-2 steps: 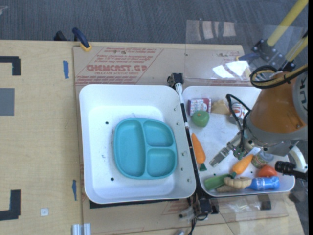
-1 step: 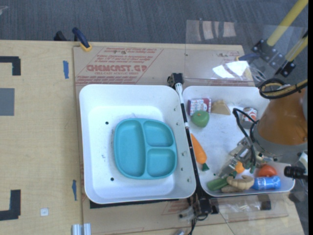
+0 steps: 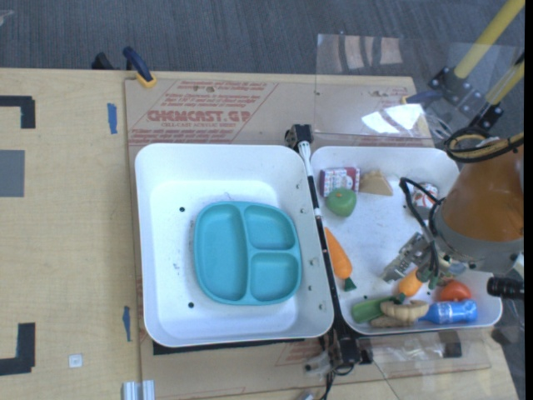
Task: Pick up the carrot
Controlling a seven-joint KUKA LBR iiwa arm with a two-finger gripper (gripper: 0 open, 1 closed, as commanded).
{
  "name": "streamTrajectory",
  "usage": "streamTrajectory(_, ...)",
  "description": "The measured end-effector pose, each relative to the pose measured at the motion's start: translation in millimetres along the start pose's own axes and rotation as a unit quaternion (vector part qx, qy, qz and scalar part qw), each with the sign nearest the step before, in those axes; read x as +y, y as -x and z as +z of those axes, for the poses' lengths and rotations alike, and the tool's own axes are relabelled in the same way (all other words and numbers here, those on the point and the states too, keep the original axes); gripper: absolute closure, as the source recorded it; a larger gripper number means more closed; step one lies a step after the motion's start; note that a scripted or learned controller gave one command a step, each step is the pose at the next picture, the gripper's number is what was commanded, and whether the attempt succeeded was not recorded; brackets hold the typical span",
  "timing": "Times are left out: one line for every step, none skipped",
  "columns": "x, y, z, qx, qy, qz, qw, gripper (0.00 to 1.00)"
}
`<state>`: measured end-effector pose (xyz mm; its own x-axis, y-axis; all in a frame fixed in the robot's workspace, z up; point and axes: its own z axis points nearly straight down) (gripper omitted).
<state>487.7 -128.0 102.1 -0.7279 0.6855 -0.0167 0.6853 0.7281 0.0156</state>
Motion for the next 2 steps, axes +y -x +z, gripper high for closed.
streamTrajectory(73.0, 16.8, -85.6, 0.003, -0.003, -0.039, 0.9992, 1.00)
streamTrajectory(69.7, 16.0, -81.9, 0.007, -0.006, -0.037, 0.9993, 0.00)
